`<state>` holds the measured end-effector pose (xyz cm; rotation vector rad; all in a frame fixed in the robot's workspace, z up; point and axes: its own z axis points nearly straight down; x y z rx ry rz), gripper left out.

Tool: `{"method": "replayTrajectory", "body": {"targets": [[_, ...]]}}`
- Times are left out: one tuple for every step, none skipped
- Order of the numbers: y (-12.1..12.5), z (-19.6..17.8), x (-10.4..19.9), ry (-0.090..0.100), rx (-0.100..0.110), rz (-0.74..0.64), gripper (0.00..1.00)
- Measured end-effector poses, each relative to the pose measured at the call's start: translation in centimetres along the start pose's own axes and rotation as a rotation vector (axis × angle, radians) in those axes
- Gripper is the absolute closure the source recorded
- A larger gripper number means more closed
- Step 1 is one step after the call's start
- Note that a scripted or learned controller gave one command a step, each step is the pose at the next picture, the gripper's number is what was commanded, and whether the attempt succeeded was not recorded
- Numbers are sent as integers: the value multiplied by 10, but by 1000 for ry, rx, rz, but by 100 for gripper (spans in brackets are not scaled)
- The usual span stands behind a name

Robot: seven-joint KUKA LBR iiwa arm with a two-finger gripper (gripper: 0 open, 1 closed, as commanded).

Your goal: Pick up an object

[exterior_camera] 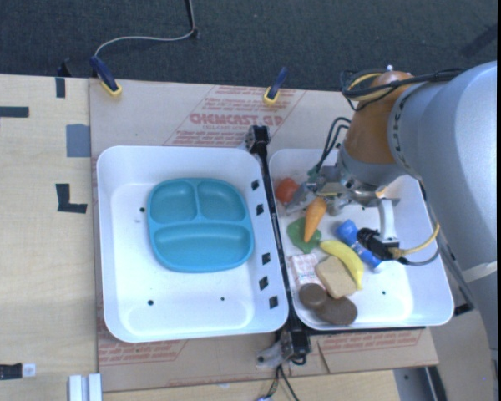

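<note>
On the left, the bench (33,249) is light wood with some dark tape marks. A sheet of brown cardboard (225,115) with red printing lies under the two bins, held at its far edge by two clamps with yellow and blue handles (106,77).

The left bin (125,307) is white and shallow. In it a blue divided plate (200,224) lies flat, nearer to the far side of the bin, with three compartments. A row of black clips (265,232) joins the two bins along the wall between them.

The right bin (417,299) holds a group of toy foods, all close together in its left half. Near the dividing wall there is a small red piece (285,190), maybe a tomato or a strawberry. Just beside it an orange carrot (314,218) lies tilted, its thin end pointing to the near side, over a green leaf-like piece (298,233). Nearer to the camera a yellow banana (344,258) lies against a slice of tan bread (334,277), and two brown round pieces (327,305) are at the near edge. A blue object (356,242) lies just right of the banana.

The gripper (338,189) is low inside the right bin, right above the thick end of the carrot. The wrist hides the fingers, so I cannot tell whether they are apart or closed, or whether the carrot is between them. The grey arm (451,140) comes in from the right.
</note>
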<state>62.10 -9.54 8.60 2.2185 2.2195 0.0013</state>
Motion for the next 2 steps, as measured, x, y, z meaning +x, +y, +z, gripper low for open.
{"method": "replayTrajectory", "body": {"targets": [[-2,0,-4,1,-1,-2,0],[-3,-10,-4,0,0,-1,100]]}}
